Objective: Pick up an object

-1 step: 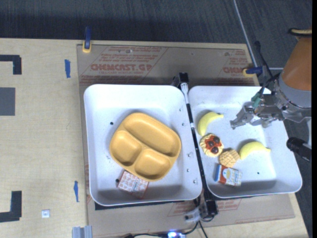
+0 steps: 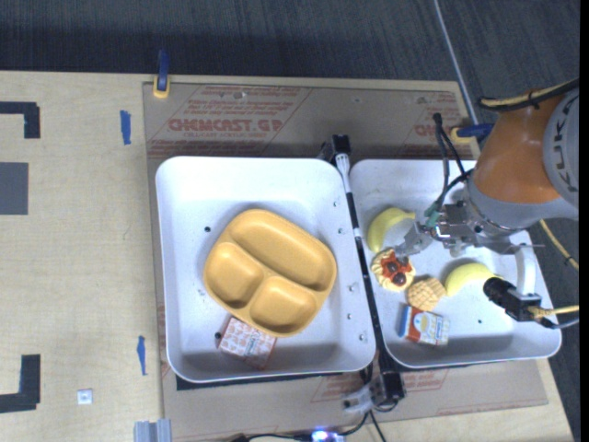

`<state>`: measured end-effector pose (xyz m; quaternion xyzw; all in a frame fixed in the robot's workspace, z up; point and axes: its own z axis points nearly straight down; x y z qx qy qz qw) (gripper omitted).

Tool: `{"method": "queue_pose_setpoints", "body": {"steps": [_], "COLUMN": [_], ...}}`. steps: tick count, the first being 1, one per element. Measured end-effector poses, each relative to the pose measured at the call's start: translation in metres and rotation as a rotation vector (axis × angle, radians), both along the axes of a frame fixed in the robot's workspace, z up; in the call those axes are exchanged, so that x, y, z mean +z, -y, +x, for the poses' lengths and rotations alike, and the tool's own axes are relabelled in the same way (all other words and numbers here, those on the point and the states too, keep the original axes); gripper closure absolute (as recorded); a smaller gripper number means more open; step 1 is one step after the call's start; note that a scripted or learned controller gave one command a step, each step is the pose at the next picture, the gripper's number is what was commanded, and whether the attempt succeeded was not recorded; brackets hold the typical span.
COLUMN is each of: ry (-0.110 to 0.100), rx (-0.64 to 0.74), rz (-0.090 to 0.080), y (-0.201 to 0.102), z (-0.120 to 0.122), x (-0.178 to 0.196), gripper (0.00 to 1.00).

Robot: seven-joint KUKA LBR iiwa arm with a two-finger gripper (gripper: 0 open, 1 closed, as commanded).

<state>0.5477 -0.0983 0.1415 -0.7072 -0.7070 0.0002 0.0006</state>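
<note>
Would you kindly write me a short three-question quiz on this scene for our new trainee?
1. True or false: the yellow tray lies in the left bin.
2. Which bin does the end effector hang over: A left, B right?
3. Fill in: the waffle lies in the ___ bin.

Key: 1 true; 2 B, the right bin; 3 right.
</note>
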Motion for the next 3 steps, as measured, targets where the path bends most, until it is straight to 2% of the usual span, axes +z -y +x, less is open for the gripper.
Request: {"method": "queue_pose_setpoints", "body": {"steps": [1,2,3], "ry": [0.003,0.011,0.003], "rx": [0.0,-0.001,0.002], "rz": [0.0,-0.003,0.0], "y": [0.008,0.009,-0.055], "z": [-0.068,-0.065,-0.032], "x": [-0.056,-0.045,0.043], "gripper": [0.0,1.0,1.0]}}
